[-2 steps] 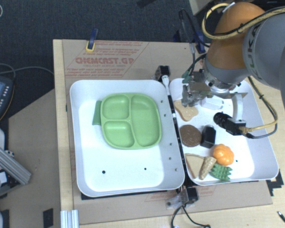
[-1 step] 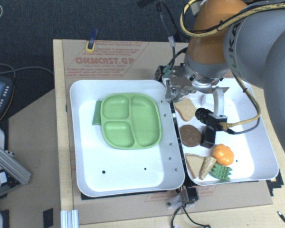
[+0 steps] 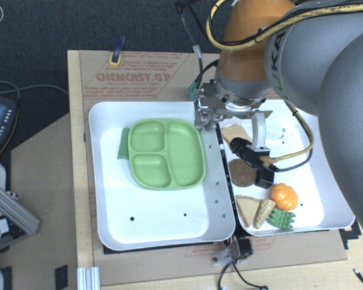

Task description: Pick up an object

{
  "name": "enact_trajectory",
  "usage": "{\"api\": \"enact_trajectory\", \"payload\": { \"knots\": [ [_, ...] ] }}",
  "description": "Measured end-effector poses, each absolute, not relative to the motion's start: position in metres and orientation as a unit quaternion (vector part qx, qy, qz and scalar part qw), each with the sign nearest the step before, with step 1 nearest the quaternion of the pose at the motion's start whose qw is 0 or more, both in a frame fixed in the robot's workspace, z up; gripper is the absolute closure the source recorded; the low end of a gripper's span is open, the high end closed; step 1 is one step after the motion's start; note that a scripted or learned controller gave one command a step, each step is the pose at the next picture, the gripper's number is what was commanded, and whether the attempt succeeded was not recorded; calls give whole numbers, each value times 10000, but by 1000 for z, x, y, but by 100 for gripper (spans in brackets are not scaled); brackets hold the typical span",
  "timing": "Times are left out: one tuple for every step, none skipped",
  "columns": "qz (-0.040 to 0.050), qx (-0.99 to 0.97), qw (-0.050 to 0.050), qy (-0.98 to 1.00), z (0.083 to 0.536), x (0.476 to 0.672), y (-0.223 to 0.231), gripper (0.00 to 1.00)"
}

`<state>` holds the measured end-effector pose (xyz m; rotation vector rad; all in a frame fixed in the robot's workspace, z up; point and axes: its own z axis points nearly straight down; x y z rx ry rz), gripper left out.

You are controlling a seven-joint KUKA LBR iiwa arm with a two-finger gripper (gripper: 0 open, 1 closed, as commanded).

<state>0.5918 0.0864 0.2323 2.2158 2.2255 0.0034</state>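
Note:
My gripper point(image 3: 204, 115) hangs low over the wall between the two bins, at the far right corner of the green divided plate point(image 3: 166, 153) in the left bin point(image 3: 109, 180). In the right bin point(image 3: 327, 198) lie a tan flat piece point(image 3: 232, 130) just right of the gripper, a brown round disc point(image 3: 242, 173), an orange fruit point(image 3: 284, 196), a green leafy toy point(image 3: 282, 219), a pale bread wedge point(image 3: 247, 205) and a ridged tan cone point(image 3: 265, 212). Nothing shows held in the gripper.
The grey arm and its orange band point(image 3: 254, 35) cover the far part of the right bin. A cardboard sheet point(image 3: 139, 71) lies behind the bins with a blue and yellow clip point(image 3: 116, 53) at its edge. Bare white floor fills the left bin's near half.

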Motion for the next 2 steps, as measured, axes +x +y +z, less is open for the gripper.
{"api": "enact_trajectory", "payload": {
  "knots": [
    [-10,7074,-8,7068,231,586,73,100],
    [-14,7075,-13,7067,222,579,73,100]
  ]
}}
